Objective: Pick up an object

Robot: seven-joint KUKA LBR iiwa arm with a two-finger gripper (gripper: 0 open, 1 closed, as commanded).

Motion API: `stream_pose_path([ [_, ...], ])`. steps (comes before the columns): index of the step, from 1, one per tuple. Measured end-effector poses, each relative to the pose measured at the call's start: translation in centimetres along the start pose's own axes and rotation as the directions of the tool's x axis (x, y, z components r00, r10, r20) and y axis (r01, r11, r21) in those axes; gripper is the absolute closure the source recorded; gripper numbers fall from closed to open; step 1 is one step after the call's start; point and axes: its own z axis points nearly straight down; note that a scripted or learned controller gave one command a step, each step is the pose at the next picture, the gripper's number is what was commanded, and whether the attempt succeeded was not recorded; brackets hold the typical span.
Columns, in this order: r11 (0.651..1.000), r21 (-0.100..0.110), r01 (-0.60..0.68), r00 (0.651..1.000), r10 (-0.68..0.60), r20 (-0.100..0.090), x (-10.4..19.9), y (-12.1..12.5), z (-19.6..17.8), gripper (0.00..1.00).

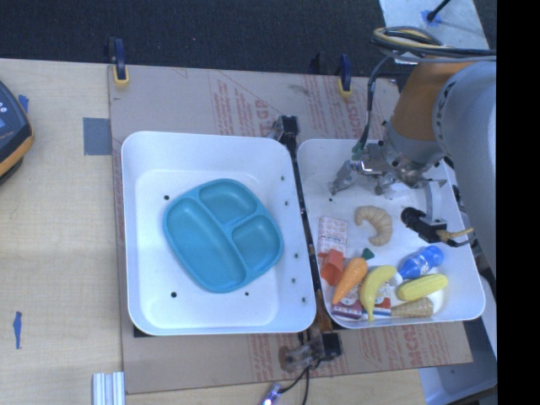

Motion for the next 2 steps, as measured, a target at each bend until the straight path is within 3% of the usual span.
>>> stream_pose_path([
  [1, 1.0, 0.0, -0.001, 1.0, 0.001, 0.0, -2.4, -4.8, -9.9, 0.0],
  [2, 1.0, 0.003, 0.001, 1.0, -0.001, 0.0, -3.1, -7.7, -1.3, 0.0],
])
